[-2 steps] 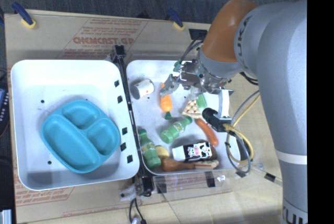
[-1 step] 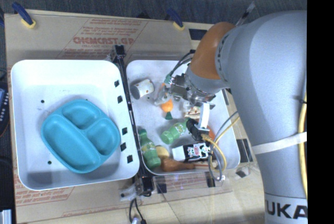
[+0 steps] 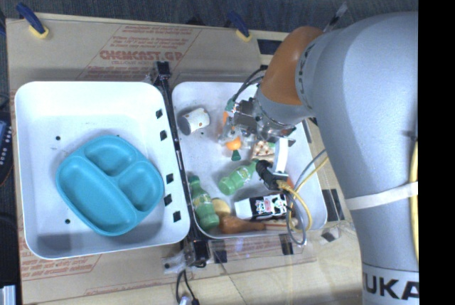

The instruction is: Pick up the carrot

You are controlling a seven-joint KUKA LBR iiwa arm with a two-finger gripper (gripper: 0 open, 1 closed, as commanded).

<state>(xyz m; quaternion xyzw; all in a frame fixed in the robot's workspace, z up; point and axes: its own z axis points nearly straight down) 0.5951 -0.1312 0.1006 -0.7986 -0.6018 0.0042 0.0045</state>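
The carrot (image 3: 234, 147) is a small orange piece lying in the upper middle of the right bin (image 3: 183, 94). My gripper (image 3: 240, 123) hangs right over it, its tip just above and slightly to the right of the carrot. The grey wrist and orange band (image 3: 284, 76) come in from the right and hide the bin's upper right part. From this angle nothing shows how the gripper stands on the carrot.
In the right bin lie a white-grey cup (image 3: 193, 119), a green bottle (image 3: 235, 180), green pieces (image 3: 202, 205), a black-and-white carton (image 3: 264, 207), a brown item (image 3: 240, 225) and a tan waffle-like piece (image 3: 264, 149). The left bin (image 3: 43, 104) holds a blue divided plate (image 3: 110, 184).
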